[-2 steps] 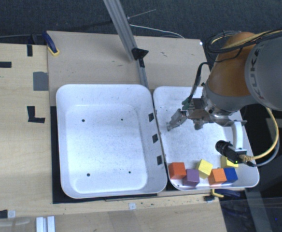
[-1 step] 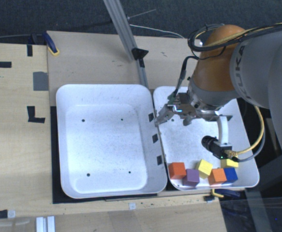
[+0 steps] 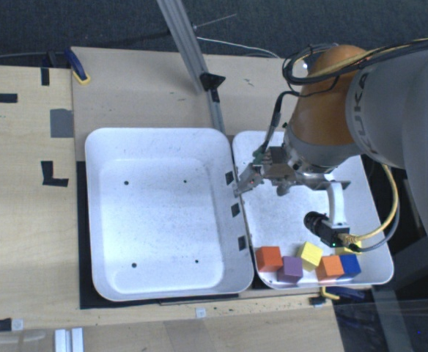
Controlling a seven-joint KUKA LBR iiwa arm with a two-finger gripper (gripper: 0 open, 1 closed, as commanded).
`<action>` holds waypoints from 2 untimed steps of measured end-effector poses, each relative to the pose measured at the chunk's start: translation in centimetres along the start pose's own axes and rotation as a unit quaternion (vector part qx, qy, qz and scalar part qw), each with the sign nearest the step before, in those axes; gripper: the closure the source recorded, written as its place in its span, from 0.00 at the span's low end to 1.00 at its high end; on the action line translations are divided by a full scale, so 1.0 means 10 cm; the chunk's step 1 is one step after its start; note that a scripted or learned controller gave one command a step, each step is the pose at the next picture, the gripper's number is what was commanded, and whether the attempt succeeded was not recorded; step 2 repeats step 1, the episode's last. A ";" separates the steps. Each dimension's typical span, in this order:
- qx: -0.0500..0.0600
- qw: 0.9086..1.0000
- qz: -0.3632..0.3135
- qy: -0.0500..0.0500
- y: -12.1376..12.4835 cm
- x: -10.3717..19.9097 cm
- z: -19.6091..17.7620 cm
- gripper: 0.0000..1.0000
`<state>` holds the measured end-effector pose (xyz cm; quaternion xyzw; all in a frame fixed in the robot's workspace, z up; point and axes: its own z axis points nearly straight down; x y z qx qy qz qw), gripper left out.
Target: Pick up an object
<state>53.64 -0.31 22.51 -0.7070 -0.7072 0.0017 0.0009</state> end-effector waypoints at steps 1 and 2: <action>0.000 1.000 -0.002 0.000 0.26 0.43 0.36 0.00; 0.000 1.000 -0.002 0.000 0.26 0.43 0.36 0.00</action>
